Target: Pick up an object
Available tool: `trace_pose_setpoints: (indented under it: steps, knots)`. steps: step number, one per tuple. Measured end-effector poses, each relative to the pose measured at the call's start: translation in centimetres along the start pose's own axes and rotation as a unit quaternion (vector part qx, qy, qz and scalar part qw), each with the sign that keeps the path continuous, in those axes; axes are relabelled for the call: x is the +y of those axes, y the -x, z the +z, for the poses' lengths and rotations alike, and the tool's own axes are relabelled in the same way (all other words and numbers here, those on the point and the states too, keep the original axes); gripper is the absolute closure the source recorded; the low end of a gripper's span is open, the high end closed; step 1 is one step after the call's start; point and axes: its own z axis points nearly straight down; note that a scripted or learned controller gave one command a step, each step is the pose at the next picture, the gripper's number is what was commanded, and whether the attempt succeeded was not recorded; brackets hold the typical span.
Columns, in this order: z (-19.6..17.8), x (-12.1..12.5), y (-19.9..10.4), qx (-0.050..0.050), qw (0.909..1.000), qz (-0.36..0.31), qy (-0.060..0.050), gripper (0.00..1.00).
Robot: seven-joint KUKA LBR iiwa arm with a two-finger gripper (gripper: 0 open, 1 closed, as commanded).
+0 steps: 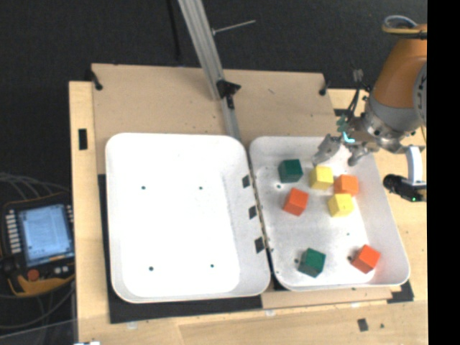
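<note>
The right bin (381,214) holds several small blocks: a green one (290,169), a yellow one (322,177), an orange one (347,185), another yellow (341,205), an orange-red one (295,202), a second green (312,261) and an orange one (365,258). My gripper (341,151) hangs over the bin's far side, just above and behind the yellow and orange blocks. Its two fingers are spread apart with nothing between them.
The left bin (180,214) lies beside the right one. A slanted metal rail (208,52) runs from the top down to the bins' junction. A teach pendant (39,239) sits off the bench at left.
</note>
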Motion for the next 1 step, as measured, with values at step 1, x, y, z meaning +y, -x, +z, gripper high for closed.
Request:
trace_pose_setpoints:
  steps: [1]
  knots:
    - [-0.31,0.08,0.09,-0.002,1.0,-0.001,0.002,0.0]
